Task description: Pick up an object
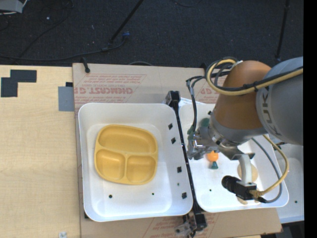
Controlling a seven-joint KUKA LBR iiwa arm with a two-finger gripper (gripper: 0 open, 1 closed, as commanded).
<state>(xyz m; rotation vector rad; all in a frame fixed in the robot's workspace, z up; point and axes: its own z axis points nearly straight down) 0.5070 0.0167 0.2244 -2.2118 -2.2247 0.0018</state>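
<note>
My gripper [199, 146] hangs low over the left part of the right bin [277, 202], under the orange band of the wrist. A small orange object [212, 156] with a dark green tip lies on the bin floor just to the gripper's right, partly under the wrist. Further right, a pale tan round object [247, 173] lies largely hidden behind the arm's fittings. A yellow divided plate [127, 153] rests in the middle of the left bin [91, 192], well apart from the gripper.
The arm's grey body and yellow cables cover most of the right bin's back half. A black divider rail [181, 152] runs between the two bins. Cardboard [114, 86] lies under the bins, and the wooden bench [34, 157] stretches off to the left.
</note>
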